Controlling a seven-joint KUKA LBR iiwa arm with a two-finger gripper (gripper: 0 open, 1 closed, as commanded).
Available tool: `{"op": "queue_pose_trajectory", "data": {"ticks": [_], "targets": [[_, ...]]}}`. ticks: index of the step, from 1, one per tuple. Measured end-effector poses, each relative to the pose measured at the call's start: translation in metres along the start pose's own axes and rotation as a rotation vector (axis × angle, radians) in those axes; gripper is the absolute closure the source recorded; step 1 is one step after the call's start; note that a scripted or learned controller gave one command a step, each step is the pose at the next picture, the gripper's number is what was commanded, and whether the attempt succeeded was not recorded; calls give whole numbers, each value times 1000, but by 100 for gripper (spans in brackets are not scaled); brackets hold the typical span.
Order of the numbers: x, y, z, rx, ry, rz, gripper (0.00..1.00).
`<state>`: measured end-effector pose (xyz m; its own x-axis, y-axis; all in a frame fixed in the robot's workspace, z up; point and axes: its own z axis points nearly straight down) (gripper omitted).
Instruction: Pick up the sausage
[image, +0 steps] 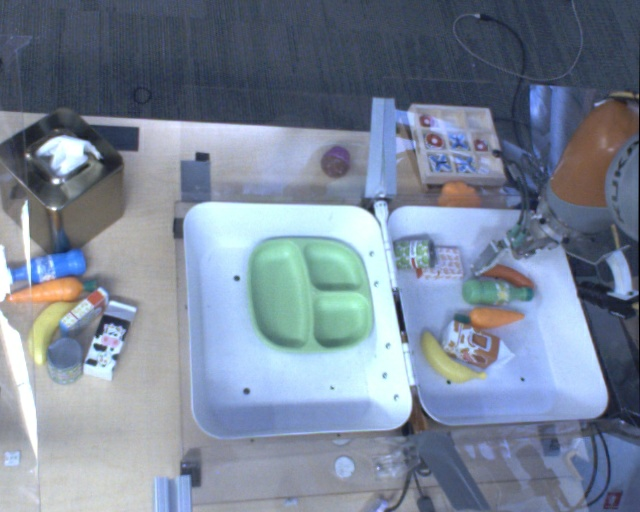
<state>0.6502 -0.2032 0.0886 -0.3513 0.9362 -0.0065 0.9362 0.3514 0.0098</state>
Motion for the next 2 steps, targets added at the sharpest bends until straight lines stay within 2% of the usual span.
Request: {"op": "queue_pose_trajectory", "data": {"ticks": [1,2], "targets": [[1,4,-13,-8,-5,-3,100],[35,11,-112,1,1,201,100]]}}
